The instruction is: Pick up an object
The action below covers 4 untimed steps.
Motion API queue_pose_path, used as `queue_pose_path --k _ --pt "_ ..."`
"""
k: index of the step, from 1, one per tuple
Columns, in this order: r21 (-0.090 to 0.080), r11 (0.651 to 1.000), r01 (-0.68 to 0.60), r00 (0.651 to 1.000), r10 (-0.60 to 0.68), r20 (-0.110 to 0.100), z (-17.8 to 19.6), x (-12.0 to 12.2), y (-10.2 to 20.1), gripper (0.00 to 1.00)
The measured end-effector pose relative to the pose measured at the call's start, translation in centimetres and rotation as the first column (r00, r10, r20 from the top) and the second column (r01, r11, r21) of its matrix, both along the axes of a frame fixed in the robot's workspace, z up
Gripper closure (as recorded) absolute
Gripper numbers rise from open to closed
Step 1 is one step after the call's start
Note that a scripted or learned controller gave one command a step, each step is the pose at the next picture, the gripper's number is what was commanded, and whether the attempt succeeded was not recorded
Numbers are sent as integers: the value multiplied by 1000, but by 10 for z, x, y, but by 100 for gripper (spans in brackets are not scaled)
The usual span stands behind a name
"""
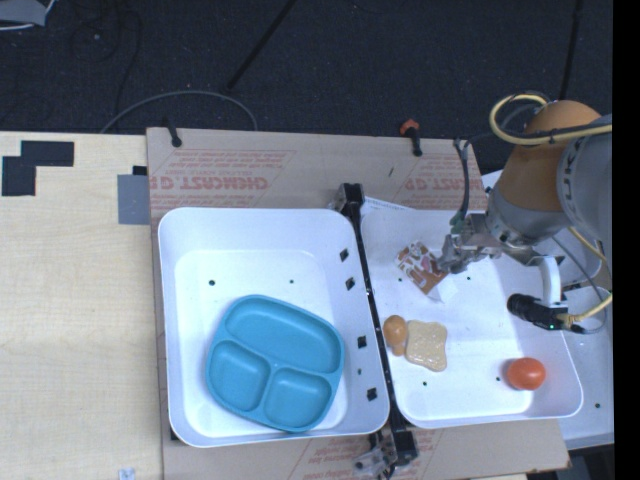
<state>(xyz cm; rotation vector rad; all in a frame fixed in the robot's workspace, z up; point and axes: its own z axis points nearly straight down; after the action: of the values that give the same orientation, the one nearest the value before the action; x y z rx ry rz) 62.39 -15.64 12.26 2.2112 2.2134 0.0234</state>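
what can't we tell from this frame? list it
- End effector fingers: too small and dark in the camera view to read their state, or whether they touch the brown-and-white packet.
- Packet: too small to identify; its right edge is masked by the end effector.
- Right bin: upper right corner hidden under the arm.
- Orange piece and beige slice: touching or overlapping, unclear.
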Motion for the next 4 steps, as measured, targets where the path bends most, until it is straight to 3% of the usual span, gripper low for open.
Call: queue_pose_path --k 1,3,4 --pt "-2 1000 0 1000 0 -18 45 1 6 100" --pt "-2 1000 -1 1000 1 -17 154 1 9 100" --pt "0 1000 -2 1000 2 -24 147 -1 57 100"
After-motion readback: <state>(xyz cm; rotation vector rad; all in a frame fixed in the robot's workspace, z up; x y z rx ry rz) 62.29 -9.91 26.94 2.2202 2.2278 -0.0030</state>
